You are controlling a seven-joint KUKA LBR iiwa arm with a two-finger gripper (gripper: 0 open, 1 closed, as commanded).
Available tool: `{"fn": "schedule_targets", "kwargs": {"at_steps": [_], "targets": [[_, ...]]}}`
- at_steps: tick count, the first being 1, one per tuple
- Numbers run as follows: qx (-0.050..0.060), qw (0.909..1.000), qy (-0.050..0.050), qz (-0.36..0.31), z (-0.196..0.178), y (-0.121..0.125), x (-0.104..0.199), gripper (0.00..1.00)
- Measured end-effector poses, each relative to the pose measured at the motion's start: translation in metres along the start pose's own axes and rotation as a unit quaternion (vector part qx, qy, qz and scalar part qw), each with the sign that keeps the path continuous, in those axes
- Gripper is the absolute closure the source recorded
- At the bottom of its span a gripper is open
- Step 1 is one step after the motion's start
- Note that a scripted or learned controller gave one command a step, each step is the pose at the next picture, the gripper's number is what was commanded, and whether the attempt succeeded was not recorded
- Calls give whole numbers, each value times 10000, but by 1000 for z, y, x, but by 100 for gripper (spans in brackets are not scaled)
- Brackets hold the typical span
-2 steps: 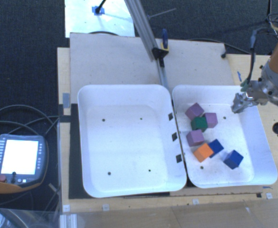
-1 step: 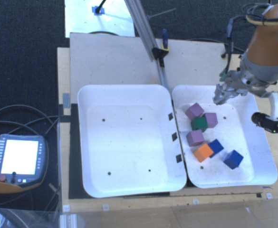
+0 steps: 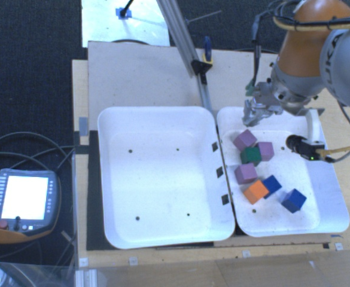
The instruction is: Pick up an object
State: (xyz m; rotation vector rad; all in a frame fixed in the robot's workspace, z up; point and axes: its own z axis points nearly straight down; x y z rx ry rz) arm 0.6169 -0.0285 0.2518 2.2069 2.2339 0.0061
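Several small cubes lie in the right bin (image 3: pixel 330 217): a purple one (image 3: pixel 245 140) at the top, a green one (image 3: pixel 251 155) with a second purple one (image 3: pixel 265 150) beside it, a third purple one (image 3: pixel 245 173), an orange one (image 3: pixel 256 191), and two blue ones (image 3: pixel 271 184) (image 3: pixel 294 200). My gripper (image 3: pixel 252 117) hangs over the bin's far left part, just above and behind the top purple cube. Nothing shows between its fingers.
The left bin (image 3: pixel 163 172) stands beside the right one, with small black clips along their shared edge. A metal pole (image 3: pixel 180 28) slants over the bench at the back. A teach pendant (image 3: pixel 22 205) lies off the bench at the left.
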Motion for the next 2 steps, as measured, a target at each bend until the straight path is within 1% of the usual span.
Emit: {"fn": "schedule_targets", "kwargs": {"at_steps": [1, 2], "targets": [[-2, 10000, 1, 6, -6, 20, 49, 100], [4, 10000, -3, 9, 13, 34, 100, 100]]}}
